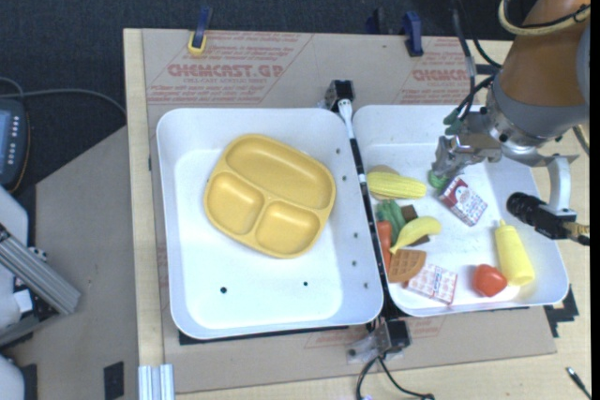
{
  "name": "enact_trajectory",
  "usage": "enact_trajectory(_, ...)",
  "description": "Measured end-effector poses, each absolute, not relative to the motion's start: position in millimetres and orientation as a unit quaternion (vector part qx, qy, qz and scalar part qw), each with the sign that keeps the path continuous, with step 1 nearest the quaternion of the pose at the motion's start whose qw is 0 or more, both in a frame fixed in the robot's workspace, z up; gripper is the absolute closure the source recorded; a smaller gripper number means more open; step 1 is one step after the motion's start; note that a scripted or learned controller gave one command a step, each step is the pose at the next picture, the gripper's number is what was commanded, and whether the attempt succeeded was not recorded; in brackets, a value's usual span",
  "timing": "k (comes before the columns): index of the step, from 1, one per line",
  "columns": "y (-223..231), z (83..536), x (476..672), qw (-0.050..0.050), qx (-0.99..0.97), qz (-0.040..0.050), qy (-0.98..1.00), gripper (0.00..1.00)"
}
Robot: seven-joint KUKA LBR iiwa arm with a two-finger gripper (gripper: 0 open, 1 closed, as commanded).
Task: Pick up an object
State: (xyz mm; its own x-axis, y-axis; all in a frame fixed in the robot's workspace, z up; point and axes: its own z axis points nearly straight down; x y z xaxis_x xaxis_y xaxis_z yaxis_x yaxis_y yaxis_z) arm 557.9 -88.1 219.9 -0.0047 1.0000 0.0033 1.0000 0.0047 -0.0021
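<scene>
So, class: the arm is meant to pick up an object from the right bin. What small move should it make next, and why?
Probably a short descent. The tool sits over the right bin, just up and left of the small red-and-white packet, with the corn cob further to its left. Nothing appears between its fingers, so lowering onto the packet seems the likeliest step.

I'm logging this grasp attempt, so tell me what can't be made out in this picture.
- Tool, camera view: its tips are too small and cluttered to read.
- Small red-and-white packet: print too small.
- Orange carrot: partly hidden by the green vegetable and yellow banana.
</scene>
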Motion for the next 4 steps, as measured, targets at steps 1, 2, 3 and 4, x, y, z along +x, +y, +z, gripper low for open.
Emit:
enact_trajectory(1,-42.8,215.3,518.0,0.003,-0.706,0.0006,-0.708,1.0)
enact_trajectory(2,-7.4,215.3,496.6,0.002,-0.706,0.0007,-0.708,1.0)
enact_trajectory(3,-9.0,216.6,488.1,0.002,-0.707,0.0006,-0.707,1.0)
enact_trajectory(4,-15.9,233.6,497.8,-0.001,-0.707,-0.0009,-0.707,1.0)
